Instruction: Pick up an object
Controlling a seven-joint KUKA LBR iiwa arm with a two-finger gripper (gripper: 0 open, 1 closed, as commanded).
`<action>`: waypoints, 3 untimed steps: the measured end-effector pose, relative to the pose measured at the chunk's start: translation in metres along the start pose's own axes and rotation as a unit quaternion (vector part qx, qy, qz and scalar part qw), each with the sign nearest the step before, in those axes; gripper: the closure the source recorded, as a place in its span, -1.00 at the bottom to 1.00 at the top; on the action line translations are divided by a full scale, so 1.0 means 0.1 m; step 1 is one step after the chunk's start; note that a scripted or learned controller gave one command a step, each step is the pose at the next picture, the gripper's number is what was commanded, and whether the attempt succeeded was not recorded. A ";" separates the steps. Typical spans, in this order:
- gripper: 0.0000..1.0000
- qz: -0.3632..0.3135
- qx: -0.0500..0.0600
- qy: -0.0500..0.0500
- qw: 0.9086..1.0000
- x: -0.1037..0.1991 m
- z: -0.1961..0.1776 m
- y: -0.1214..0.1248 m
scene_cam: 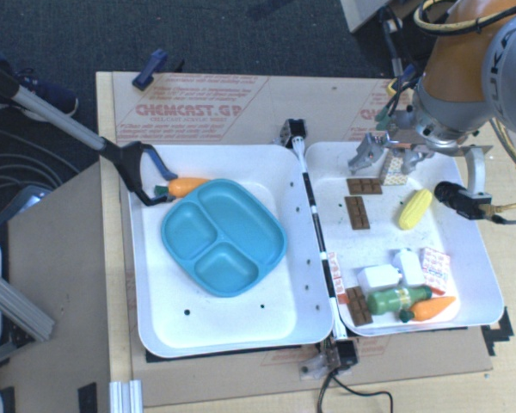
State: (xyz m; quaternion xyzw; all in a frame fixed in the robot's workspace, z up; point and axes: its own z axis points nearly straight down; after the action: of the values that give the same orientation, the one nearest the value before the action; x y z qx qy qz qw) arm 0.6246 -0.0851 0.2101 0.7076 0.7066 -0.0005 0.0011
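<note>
Your jaws hang spread and empty at the right bin's [490, 274] far edge; the chocolate bar [364, 186] lies just below the gripper [387, 151], long axis crosswise.

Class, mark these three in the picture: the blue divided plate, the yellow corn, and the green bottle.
blue divided plate [224, 236]: camera view, on the ridge where its compartments meet.
yellow corn [414, 209]: camera view, middle of the cob.
green bottle [396, 299]: camera view, middle of its body.
</note>
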 end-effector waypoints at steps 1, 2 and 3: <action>-1.00 0.000 0.002 0.001 1.000 -0.17 1.09 -0.10; 1.00 0.000 0.001 0.001 1.000 -0.17 0.99 -0.09; 1.00 -0.001 0.002 0.002 1.000 0.45 0.25 -0.86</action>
State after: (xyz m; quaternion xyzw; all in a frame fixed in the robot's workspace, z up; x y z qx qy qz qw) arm 0.5384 -0.0396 0.1847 0.7067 0.7075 -0.0006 -0.0019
